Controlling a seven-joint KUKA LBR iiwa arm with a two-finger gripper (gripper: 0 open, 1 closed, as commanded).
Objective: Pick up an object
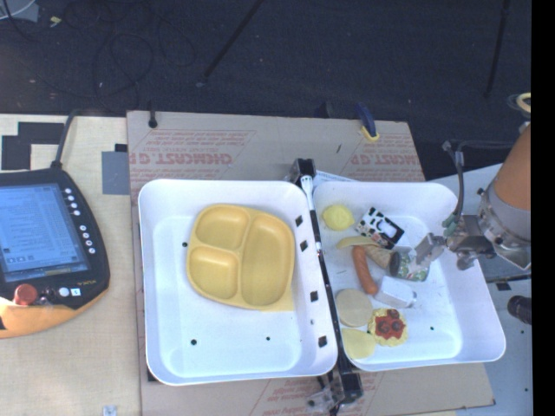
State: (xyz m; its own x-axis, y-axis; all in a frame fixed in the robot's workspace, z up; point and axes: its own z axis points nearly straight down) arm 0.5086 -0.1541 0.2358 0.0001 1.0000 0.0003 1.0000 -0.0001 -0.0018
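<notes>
Camera view: nearest in the right bin lie a pizza-like toy and round discs. Beyond them, the orange sausage toy runs near-to-far, just left of the jaws. Jaw state cannot be told; clutter masks the tips. Farthest sits the yellow ball.

Two white bins; one yellow divided plate; one sausage.
</notes>
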